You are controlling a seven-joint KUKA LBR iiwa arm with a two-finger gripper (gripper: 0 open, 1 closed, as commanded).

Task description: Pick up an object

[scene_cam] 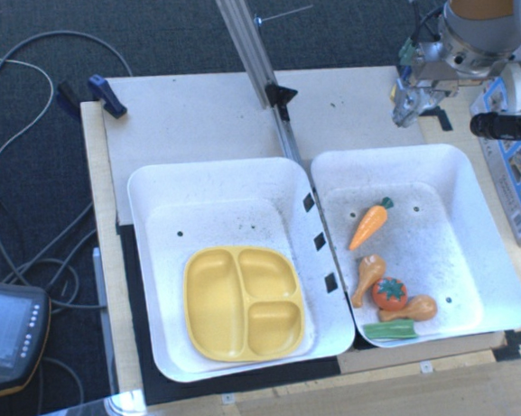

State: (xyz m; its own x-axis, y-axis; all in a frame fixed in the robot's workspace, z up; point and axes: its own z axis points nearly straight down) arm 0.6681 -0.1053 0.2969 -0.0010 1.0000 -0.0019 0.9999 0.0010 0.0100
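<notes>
Crowding the right bin [480, 229]: carrot [371, 225], tomato [388, 292], green pod [389, 331].

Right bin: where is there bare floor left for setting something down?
The right bin's far strip and the right side beyond the carrot are bare. Its near-left corner is crowded: drumstick, tomato, green piece. The gripper hangs beyond the far rim.

Tray [243, 302] in left bin [152, 212]; toy foods [382, 282] in right bin [463, 194].
</notes>
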